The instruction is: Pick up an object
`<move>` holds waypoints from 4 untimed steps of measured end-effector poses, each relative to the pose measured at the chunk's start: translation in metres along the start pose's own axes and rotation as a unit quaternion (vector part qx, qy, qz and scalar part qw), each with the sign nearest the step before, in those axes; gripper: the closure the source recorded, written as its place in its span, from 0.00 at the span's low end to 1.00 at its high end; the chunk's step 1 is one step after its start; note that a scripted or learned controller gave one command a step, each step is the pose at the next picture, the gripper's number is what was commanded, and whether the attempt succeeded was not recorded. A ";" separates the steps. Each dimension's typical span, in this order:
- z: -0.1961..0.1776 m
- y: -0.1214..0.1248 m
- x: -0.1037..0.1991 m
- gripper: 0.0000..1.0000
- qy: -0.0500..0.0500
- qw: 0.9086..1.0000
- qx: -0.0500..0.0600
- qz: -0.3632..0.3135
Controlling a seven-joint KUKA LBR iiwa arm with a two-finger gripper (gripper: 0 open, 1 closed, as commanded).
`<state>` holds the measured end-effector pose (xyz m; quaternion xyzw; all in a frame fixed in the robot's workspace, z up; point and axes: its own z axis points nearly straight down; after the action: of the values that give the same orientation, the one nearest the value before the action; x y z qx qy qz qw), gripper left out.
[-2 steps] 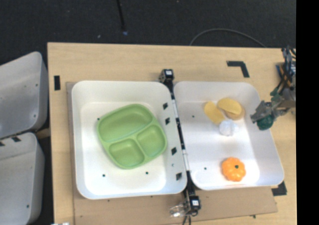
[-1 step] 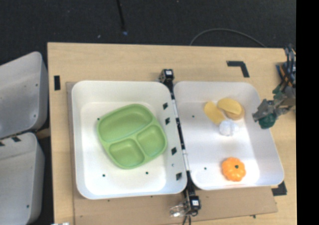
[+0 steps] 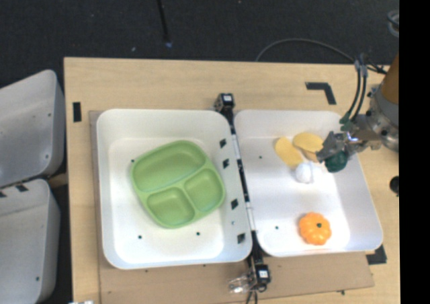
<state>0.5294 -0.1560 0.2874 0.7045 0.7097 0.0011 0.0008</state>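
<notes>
In the right bin (image 3: 349,218) lie two yellow pieces (image 3: 295,146) near the far side, a small white ball (image 3: 304,173) just below them, and an orange pumpkin-like toy (image 3: 314,228) near the front. A dark green object (image 3: 337,161) sits at the tips of my gripper (image 3: 333,150), which reaches in from the right over the bin's right part. Whether the green object is between the fingers cannot be made out.
The left bin (image 3: 114,229) holds a green divided plate (image 3: 177,183). A ridge with black clips (image 3: 236,181) separates the two bins. A black cable (image 3: 295,47) loops over the bench behind the right bin.
</notes>
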 end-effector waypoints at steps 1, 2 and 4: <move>0.013 0.017 0.044 1.00 0.000 1.000 0.002 0.001; 0.013 0.030 0.094 1.00 0.000 1.000 0.000 0.000; 0.047 0.048 0.190 1.00 0.000 1.000 0.002 0.001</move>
<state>0.5757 0.0341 0.2409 0.7049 0.7094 -0.0005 -0.0010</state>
